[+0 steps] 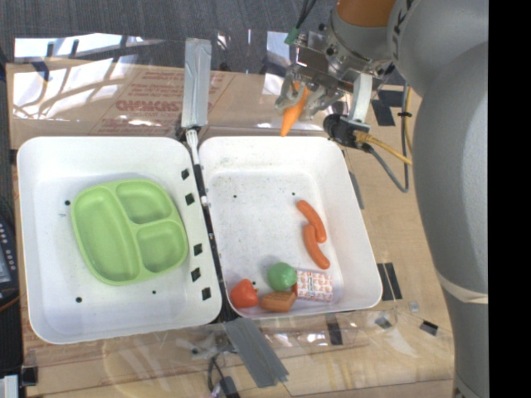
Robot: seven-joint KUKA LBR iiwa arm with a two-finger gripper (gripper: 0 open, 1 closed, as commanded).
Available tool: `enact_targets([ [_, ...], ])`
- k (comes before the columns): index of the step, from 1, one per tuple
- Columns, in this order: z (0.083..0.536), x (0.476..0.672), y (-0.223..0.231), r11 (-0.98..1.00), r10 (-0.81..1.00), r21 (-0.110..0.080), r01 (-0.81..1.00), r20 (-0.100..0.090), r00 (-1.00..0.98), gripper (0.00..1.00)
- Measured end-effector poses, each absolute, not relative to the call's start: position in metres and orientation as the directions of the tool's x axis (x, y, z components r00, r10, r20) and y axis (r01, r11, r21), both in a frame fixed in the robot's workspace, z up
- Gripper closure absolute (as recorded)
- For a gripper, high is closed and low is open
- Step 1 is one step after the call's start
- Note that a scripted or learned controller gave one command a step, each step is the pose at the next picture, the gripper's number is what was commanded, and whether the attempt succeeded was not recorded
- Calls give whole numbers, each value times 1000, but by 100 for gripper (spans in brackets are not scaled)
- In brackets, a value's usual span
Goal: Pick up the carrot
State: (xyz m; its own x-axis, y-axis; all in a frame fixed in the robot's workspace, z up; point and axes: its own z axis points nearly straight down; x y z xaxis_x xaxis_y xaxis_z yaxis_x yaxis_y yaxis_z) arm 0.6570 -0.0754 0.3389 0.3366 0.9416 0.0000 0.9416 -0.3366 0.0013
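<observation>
Cardboard-topped counter (124,98), two white bins.
I see my hand (295,99) pinching the carrot (290,118) above the right bin (249,189); left bin (41,222) holds a green tray (129,230).

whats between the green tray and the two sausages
In the camera view: the bins' adjoining rims, then bare white bin floor, between green tray and sausages.

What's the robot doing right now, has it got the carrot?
Gripper raised over right bin's far edge. Carrot clamped in jaws, hanging tip-down. Nothing in the way.
</observation>
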Motion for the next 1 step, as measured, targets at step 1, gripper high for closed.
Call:
enact_targets([
  [1, 263, 590, -83, -290, 957, -7, 957, -2, 290, 100],
])
